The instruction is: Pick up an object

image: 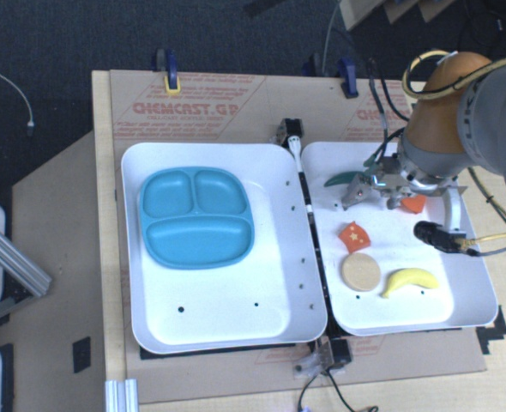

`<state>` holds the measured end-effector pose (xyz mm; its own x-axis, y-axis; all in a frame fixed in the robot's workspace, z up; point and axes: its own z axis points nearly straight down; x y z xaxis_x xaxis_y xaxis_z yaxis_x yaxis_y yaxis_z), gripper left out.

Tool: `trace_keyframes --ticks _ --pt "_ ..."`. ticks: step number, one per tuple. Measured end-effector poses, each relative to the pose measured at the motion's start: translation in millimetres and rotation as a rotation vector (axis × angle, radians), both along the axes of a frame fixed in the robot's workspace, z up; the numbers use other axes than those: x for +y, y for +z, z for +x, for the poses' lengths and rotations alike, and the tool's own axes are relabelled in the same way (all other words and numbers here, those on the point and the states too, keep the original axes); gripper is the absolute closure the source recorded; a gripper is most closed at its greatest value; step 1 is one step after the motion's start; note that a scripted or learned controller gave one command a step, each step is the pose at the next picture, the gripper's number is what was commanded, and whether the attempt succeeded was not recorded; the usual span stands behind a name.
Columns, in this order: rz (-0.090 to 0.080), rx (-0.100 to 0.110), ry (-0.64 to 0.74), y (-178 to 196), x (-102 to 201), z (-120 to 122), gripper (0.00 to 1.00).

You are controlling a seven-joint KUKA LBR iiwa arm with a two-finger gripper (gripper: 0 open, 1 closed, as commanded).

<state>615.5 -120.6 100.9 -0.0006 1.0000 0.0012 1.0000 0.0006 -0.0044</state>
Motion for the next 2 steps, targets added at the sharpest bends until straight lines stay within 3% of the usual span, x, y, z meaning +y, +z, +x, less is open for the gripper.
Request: trace_keyframes --ticks 1,2 --pt "0.0 0.0 0.0 -17 1 0 0.0" --pt "-0.001 -0.004 -0.001 -6 0 1 1.0"
